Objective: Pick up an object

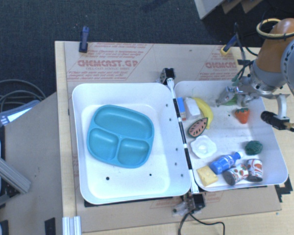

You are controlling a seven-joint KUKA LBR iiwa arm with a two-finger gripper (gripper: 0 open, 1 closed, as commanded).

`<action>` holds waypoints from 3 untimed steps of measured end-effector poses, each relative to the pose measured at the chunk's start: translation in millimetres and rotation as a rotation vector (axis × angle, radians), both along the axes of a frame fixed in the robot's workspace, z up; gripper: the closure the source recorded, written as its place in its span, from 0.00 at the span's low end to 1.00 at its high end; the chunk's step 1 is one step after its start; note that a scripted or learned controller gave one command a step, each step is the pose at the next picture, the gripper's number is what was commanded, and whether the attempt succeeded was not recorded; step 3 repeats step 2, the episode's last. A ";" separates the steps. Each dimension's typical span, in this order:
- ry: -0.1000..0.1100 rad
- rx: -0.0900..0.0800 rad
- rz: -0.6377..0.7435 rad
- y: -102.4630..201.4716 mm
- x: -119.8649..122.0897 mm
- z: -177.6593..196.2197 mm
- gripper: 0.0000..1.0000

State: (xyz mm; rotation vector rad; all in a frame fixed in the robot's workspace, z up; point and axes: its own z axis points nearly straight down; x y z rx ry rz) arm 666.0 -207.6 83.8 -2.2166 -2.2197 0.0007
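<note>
Though their spread cannot be told, fingers (233, 97) just beside a red, green-topped strawberry (242, 115).

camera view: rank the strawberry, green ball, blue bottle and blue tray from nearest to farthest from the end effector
From the end effector, at the right bin's far end:
1. Strawberry, just below it, right bin.
2. Green ball, further down, near the right bin's right wall.
3. Blue bottle, right bin's near end.
4. Blue tray, in the left bin.
</note>
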 end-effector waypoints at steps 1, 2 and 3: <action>0.004 0.014 0.003 -8.1 1.8 1.8 0.00; 0.004 0.013 0.004 -8.0 1.8 1.7 0.00; 0.004 0.013 0.004 -8.0 1.8 1.7 0.00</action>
